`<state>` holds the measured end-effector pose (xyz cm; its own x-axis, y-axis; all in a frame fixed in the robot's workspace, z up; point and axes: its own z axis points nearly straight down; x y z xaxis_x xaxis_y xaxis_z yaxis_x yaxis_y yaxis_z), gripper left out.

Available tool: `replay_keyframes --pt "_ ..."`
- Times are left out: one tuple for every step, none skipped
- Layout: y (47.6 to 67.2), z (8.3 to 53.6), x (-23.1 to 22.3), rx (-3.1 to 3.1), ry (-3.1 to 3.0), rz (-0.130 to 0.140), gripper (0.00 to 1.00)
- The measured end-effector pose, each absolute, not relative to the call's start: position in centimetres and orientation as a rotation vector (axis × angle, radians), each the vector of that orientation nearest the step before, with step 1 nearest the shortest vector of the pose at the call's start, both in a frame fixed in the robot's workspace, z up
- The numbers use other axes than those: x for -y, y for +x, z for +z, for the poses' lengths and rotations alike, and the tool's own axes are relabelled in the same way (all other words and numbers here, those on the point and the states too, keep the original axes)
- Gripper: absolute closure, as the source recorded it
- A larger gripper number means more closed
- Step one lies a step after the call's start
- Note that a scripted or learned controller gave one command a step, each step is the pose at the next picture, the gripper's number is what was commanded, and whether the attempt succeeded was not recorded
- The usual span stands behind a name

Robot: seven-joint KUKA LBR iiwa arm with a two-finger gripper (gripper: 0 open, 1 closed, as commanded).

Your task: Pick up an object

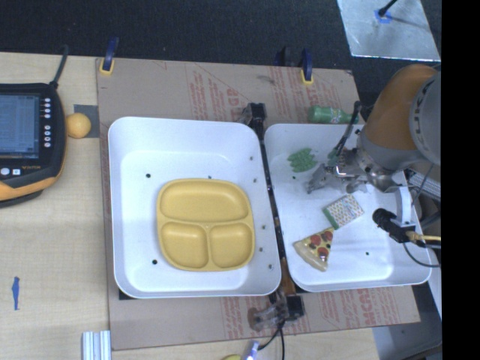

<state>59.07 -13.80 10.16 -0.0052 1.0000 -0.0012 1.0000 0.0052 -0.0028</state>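
Open floor (360,265) beside pizza toy (315,249)

2 white bins (124,201), 1 yellow tray (204,223), 1 pizza slice (316,249), 1 green toy (301,159), 1 card (344,211).

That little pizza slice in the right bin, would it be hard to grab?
Probably awkward: the pizza slice lies flat on the right bin, giving fingers little to pinch. It looks like a small toy, likely light and stiff. Being flat, it shouldn't roll, only slide.
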Motion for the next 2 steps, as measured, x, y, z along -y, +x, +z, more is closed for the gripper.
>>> replay_keyframes --pt "65.7 9.2 11.2 2.223 -2.217 0.001 0.0" --pt "65.6 9.2 10.2 2.222 -2.215 0.003 0.0"
